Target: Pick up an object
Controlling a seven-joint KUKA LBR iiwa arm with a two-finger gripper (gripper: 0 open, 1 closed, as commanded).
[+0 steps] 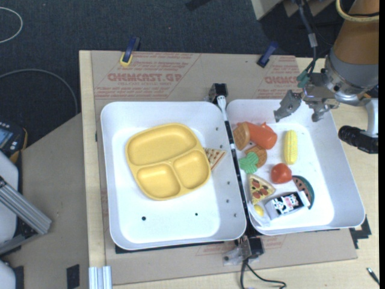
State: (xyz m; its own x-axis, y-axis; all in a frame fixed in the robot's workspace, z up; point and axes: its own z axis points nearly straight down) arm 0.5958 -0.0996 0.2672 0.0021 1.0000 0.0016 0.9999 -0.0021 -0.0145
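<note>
Hovering with jaws spread and holding nothing, over the right bin's (pixel 352 185) far edge; next needing lowering onto the corn (pixel 290 147).

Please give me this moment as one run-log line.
gripper: open, holding nothing | position: over right bin, far end | nearest: corn cob, not touched | left bin: yellow divided plate | pick: not yet done

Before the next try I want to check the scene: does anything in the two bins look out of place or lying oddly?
One thing: a small tan waffle-patterned toy wedge lies in the left white bin, tucked against the right edge of the yellow three-compartment plastic plate, apart from the other toy foods heaped in the right white bin. Nothing looks spilled or broken.
</note>
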